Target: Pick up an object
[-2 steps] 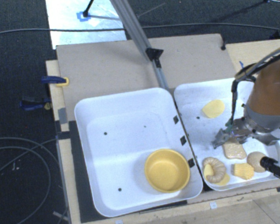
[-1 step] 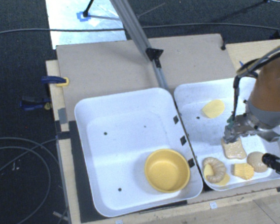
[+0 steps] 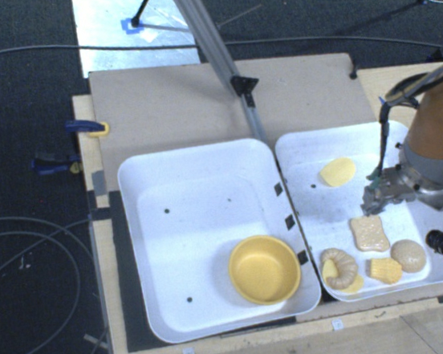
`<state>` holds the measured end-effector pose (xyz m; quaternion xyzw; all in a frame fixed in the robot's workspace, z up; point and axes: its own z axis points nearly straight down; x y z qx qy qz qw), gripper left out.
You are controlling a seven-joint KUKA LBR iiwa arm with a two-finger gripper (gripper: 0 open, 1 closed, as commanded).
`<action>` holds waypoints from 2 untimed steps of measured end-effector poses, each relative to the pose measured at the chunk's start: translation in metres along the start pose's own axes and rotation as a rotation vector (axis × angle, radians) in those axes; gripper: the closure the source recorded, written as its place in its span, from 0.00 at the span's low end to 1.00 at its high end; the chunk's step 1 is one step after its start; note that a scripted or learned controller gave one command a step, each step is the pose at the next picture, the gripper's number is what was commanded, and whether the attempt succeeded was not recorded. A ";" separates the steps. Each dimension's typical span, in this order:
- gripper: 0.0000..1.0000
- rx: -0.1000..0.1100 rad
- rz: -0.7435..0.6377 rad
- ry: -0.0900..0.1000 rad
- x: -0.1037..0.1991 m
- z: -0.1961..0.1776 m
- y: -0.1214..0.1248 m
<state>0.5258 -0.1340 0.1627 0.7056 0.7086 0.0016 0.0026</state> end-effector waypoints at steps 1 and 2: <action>1.00 -0.001 -0.002 0.000 0.004 -0.044 0.004; 1.00 -0.004 -0.001 -0.001 0.002 -0.108 0.002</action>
